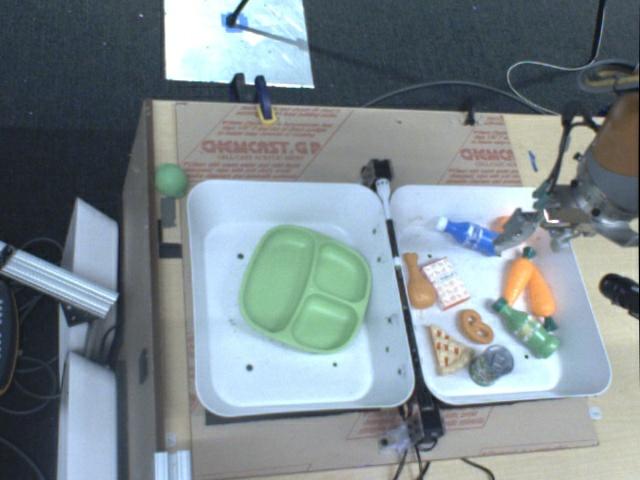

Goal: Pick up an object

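Two shallow white bins side by side on a desk (300, 143) topped with printed cardboard. Left bin (215, 368): one pale green plastic tray (305, 288) with three compartments, lying flat near the centre. Right bin (590, 358): a cluster of small toy objects, close together. Blue plastic bottle (468, 234) on its side near the far wall; tan drumstick (419, 280) just beside a red-and-white printed packet (446, 282); two orange carrots (529, 283) touching; green bottle (527, 330) lying below them; brown pretzel (475, 325), pizza slice (447, 349) and grey round lump (491, 365) toward the near wall. Tool (524, 225) above the far right part of the right bin, between blue bottle and carrots; finger spacing impossible to tell. Green ball (170, 179) on the desk, left of the bins.
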Motion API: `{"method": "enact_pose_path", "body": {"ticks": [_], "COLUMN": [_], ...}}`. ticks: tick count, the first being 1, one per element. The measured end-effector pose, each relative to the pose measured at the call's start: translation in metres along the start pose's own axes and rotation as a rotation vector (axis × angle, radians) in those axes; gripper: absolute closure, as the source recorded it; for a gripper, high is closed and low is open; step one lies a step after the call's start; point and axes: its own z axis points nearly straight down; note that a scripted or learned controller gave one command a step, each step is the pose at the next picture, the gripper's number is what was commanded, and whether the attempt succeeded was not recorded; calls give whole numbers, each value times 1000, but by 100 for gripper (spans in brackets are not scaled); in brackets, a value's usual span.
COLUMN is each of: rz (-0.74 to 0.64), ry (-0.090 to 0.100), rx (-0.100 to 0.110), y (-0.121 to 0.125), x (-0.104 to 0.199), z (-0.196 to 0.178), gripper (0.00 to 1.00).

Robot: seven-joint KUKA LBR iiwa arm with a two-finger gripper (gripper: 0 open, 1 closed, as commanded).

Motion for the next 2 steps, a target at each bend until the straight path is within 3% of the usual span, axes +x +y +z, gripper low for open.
{"method": "enact_pose_path", "body": {"ticks": [1, 2], "rz": [0, 2], "ry": [0, -1], "rx": [4, 1], "y": [64, 100], "x": [-22, -59], "z": [127, 171], "gripper": [0, 0]}}
